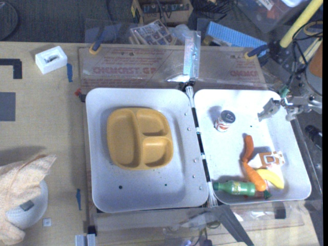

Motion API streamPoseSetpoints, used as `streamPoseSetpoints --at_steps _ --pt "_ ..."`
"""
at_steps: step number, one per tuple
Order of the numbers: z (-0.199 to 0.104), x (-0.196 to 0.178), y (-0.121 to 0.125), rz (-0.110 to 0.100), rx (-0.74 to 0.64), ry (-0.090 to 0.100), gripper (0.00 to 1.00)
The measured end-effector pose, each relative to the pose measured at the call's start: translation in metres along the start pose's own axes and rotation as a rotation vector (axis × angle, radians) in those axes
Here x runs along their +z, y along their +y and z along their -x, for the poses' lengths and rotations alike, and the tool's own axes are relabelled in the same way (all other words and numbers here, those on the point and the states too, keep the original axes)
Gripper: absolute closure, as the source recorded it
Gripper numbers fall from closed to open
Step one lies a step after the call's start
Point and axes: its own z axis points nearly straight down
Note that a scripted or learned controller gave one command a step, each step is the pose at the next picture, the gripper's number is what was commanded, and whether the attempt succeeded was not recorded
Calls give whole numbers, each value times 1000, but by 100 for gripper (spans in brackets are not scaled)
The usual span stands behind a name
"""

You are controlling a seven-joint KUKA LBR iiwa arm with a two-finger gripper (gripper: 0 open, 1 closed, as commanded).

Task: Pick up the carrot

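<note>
The carrot (253, 176) lies in the right bin (302, 158), low in its near right part: a short, stubby orange piece, thick and slightly tapered, angled from upper left down to lower right. Its lower end touches the green bottle (237, 188), which lies on its side along the bin's near wall with its cap toward the divider between the bins. Just right of the carrot a yellow banana (272, 178) lies against it, and a small white and orange carton (270, 159) sits right above the two. A longer, thinner orange-red sausage (248, 147) stands off the carrot's upper end, running up toward the bin's middle. So the carrot is hemmed in on three sides, with bare bin floor only to its left, toward the divider. Farther up, a small can (224, 120) with a dark top sits apart from the cluster, with open floor around it. The left bin (97, 183) holds a tan divided tray (138, 137) near its centre. The gripper (277, 105) hangs over the far right corner of the right bin, well apart from the carrot, with nothing between its fingers; how far they are spread cannot be made out. Beyond the bins lie clear plastic sheets (133, 68).
</note>
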Motion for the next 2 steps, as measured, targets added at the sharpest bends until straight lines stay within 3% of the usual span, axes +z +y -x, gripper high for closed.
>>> streamPoseSetpoints --at_steps 1,2 --pt "-10 74 -56 1 54 -1 0" --pt "-31 106 -108 1 73 -1 0"
